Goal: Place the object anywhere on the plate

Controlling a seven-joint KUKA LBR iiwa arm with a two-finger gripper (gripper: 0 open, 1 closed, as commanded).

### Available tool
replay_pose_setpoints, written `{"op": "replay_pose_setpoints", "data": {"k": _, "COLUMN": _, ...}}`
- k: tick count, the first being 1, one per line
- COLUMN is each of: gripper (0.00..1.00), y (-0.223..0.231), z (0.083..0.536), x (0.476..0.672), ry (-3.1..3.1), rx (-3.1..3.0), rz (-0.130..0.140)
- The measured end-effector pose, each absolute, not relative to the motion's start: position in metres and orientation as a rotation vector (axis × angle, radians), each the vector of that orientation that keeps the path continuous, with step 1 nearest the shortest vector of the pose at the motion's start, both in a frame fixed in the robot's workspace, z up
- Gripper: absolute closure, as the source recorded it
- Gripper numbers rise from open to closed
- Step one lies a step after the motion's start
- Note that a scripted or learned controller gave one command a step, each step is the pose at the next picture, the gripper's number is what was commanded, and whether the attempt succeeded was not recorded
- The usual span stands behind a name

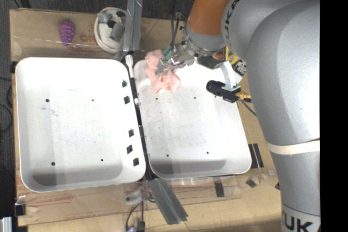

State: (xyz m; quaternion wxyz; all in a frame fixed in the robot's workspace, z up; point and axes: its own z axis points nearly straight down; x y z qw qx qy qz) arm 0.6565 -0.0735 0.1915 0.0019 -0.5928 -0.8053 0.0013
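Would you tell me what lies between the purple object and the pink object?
In the camera view, a white cup stands between the purple object and the pink object.

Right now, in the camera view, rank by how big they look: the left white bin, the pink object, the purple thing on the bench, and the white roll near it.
1. Left white bin
2. Pink object, partly hidden under the gripper
3. White roll
4. Purple thing
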Motion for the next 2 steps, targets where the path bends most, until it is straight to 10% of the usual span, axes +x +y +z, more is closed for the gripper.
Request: {"op": "replay_pose_setpoints", "data": {"k": 2, "gripper": 1.0, "y": -0.014, "z": 0.238, "x": 0.648, "ry": -2.855, "rx": -1.3, "rz": 0.004}}
